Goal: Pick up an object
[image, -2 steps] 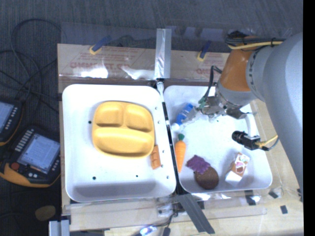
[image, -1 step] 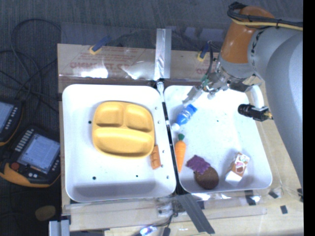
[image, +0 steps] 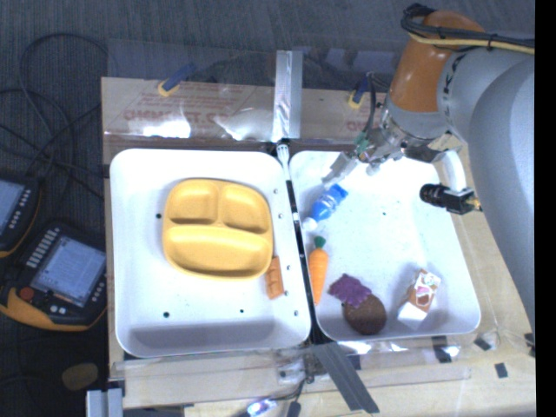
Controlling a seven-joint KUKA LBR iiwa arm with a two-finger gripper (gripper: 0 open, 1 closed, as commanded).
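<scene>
- The gripper (image: 375, 150) hangs over the right bin's (image: 452, 259) far-left corner; I cannot tell its spread.
- A blue bottle (image: 328, 202) lies just below it, near the bins' shared wall.
- Open white floor spreads rightward.

Bright overhead light, glaring white bins (image: 208, 333), slight softness.

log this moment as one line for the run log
gripper: above right bin, far end | nearest: blue bottle | grasp: none seen
</scene>
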